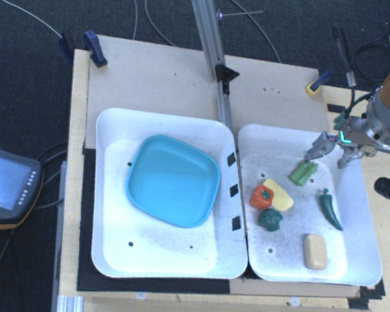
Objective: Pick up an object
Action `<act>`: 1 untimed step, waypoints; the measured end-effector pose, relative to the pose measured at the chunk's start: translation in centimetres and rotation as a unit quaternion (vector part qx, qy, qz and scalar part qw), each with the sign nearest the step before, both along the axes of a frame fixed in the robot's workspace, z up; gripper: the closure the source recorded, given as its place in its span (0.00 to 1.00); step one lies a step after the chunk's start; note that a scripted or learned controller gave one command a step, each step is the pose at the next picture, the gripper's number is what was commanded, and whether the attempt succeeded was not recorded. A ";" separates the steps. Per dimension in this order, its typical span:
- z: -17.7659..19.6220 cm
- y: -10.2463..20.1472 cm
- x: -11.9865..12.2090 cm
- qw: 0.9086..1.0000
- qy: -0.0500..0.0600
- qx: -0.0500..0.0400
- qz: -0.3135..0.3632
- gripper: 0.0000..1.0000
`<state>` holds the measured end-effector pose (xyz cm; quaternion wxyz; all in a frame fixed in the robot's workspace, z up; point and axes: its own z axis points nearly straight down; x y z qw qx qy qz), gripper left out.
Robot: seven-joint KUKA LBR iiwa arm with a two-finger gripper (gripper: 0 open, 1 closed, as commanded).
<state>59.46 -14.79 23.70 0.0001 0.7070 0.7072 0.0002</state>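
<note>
- Right now the gripper (333, 151) hangs over the right bin's (371, 238) far edge, fingers spread wide, holding nothing.
- Nearest target: the green block (303, 172), lying just below the fingertips, apart from the other items.
- Further in lie a red-and-yellow piece (269, 197), a dark green lump (270, 220), a green pepper (329, 208) and a tan block (315, 251).
- To grasp well, I judge: centre over the green block, span its narrow side, descend fully, then close.
- The left bin (106, 198) holds a blue plate (173, 180).
</note>
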 end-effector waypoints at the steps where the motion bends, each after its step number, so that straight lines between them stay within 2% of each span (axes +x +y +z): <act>1: 0.0 0.0 0.0 1.000 0.000 0.000 0.000 0.00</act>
